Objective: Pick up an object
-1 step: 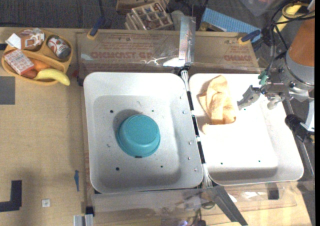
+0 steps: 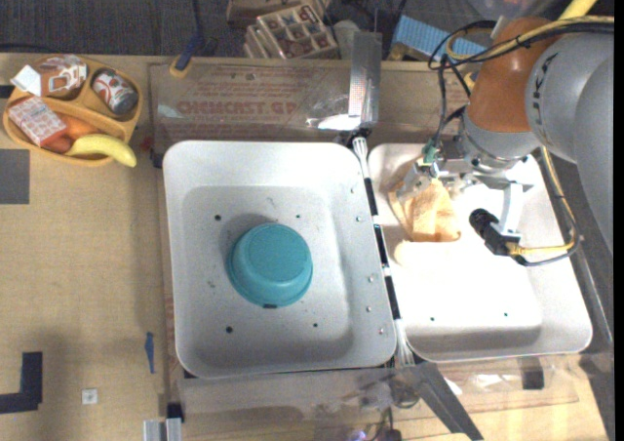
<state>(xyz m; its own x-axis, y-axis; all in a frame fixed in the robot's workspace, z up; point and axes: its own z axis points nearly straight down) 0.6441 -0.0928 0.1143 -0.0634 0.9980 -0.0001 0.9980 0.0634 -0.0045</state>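
Tan crumpled object in the right bin, just beneath the gripper; finger state impossible to tell.

Claw fingers hidden behind wrist – tan object beneath blurred, unidentifiable.

Robotics lab, white bins, industrial arm, loose cables

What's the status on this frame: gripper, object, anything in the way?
Gripper low in right bin, over tan object; grip state unclear. Teal bowl upside down in left bin, untouched. No obstruction seen near the object.
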